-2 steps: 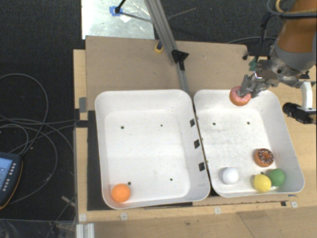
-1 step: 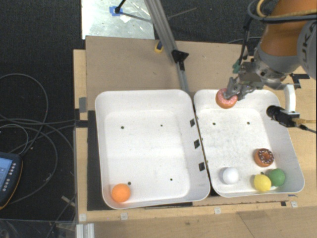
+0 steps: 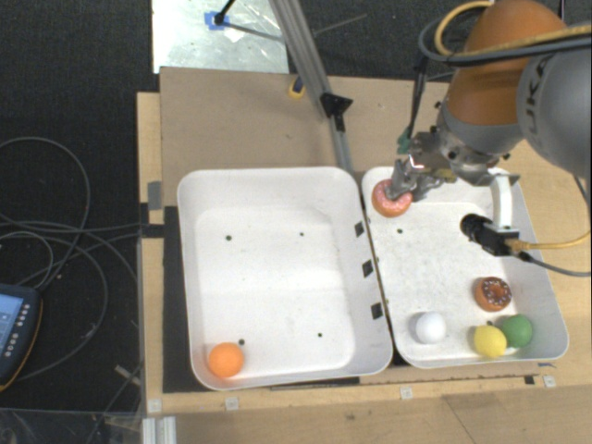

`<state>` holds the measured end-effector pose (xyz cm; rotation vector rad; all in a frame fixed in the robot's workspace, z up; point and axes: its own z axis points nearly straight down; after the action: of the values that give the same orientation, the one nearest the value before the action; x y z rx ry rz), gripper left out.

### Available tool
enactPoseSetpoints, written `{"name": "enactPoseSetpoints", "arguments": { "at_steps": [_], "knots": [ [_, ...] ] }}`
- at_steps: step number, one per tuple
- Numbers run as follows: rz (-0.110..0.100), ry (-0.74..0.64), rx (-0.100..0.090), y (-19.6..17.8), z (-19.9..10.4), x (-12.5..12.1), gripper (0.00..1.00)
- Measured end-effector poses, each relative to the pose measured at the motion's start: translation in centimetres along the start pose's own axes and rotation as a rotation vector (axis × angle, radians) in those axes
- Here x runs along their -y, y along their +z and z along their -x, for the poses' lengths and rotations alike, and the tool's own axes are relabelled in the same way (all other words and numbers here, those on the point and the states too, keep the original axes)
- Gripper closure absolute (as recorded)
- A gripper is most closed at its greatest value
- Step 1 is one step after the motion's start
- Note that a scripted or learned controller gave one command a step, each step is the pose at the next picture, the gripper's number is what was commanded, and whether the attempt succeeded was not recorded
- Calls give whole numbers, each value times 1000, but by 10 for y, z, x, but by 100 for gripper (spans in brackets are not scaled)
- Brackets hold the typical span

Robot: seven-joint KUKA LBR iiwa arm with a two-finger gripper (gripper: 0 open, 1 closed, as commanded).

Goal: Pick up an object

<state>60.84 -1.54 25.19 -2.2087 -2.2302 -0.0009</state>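
A pink-frosted donut (image 3: 390, 202) lies in the far left corner of the right bin (image 3: 435, 266). My gripper (image 3: 404, 183) is directly over the donut's upper right edge and seems to touch it. Whether the donut is grasped cannot be made out. Near the right bin's front edge lie a white ball (image 3: 428, 327), a yellow lemon (image 3: 489, 340) and a green ball (image 3: 516, 330). A chocolate donut (image 3: 493, 293) sits just behind them. An orange ball (image 3: 226, 360) rests in the front left corner of the left bin (image 3: 268, 276).
The grey and orange arm (image 3: 504, 63) hangs over the right bin's far side. A black fitting with a yellow cable (image 3: 486, 232) juts over that bin's middle right. A slanted metal pole (image 3: 310, 58) crosses behind the bins.
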Motion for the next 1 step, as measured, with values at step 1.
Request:
{"name": "enactPoseSetpoints", "arguments": {
  "at_steps": [1],
  "knots": [
    [1, 0, 0, -3, -46, 14, 100]
  ]
}}
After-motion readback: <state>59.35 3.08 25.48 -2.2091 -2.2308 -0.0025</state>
